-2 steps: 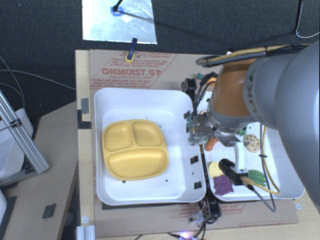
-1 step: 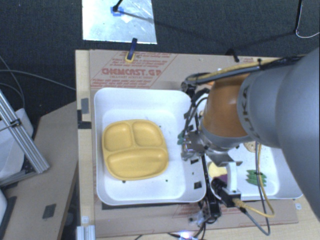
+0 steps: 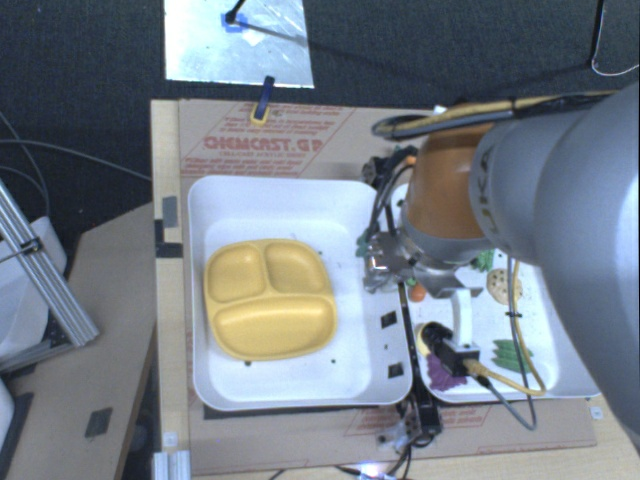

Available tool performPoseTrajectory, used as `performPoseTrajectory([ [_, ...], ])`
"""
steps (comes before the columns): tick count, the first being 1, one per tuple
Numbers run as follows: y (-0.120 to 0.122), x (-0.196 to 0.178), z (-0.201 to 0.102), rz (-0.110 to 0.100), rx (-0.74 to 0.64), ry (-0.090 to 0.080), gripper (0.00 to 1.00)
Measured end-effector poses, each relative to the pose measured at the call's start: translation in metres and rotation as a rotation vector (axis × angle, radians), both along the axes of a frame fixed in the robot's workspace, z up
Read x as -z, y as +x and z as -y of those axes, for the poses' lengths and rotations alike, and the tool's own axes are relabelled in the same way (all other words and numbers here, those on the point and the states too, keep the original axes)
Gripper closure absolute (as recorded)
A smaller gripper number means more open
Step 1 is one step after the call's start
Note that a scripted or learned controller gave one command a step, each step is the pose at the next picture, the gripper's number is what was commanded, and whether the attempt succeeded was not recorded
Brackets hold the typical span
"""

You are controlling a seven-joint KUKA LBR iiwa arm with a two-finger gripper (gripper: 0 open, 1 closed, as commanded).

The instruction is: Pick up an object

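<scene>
My gripper [image 3: 405,271] hangs low over the left edge of the right bin [image 3: 560,373], under the grey arm and its orange band. Most of it is hidden by the wrist. Close beside it lies a small orange piece [image 3: 417,293]. A purple piece [image 3: 443,372] lies near the bin's front left. A round beige speckled piece [image 3: 497,285] and green bean pods [image 3: 511,354] lie to the right, and a bit of green [image 3: 487,261] shows at the arm's edge. I see nothing held.
The left bin [image 3: 290,196] holds a yellow three-compartment plate [image 3: 270,298]. Two small dark squares [image 3: 389,320] sit on its right wall. Both bins rest on cardboard [image 3: 265,140]. The arm covers the back of the right bin.
</scene>
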State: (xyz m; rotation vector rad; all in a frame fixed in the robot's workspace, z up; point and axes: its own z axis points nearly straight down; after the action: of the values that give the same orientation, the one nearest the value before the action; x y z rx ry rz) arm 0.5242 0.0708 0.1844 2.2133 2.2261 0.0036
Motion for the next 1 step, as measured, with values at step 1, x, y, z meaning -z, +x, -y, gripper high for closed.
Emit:
performPoseTrajectory([
  [1,-0.0344,-0.1283,-0.0284,0.011,-0.003,0.006,1.0],
])
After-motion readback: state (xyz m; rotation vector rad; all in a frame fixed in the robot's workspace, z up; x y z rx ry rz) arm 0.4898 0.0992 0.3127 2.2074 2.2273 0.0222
